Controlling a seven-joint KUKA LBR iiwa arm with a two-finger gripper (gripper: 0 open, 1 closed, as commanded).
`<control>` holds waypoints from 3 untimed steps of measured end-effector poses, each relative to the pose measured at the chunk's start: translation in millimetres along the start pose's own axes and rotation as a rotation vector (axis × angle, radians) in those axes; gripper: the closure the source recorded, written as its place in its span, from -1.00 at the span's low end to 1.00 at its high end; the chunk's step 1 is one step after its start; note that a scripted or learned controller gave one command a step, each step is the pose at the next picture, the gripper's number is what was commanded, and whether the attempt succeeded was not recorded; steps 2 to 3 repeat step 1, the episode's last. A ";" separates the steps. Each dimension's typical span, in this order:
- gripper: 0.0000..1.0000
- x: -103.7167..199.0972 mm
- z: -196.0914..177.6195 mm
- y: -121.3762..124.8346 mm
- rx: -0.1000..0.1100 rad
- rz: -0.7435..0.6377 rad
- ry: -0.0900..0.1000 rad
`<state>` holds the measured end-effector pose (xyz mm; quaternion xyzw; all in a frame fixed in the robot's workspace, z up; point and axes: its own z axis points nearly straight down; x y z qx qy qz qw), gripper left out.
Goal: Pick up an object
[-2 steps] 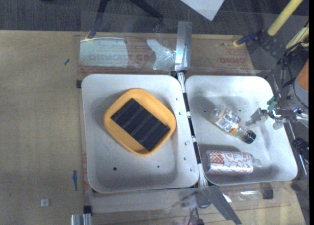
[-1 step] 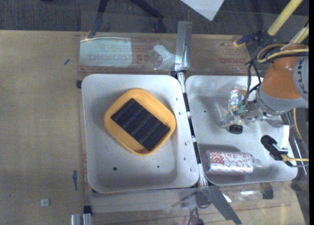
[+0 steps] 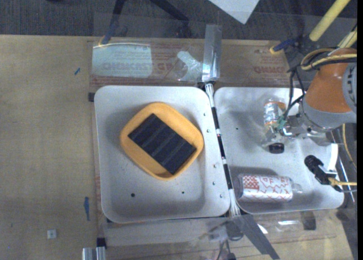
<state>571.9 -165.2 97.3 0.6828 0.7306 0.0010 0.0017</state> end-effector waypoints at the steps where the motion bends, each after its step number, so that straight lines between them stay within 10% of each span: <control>1: 1.00 48.7 -95.6 -3.7 0.002 -0.195 0.001; 3: 1.00 48.7 -95.6 -3.7 0.002 -0.195 0.001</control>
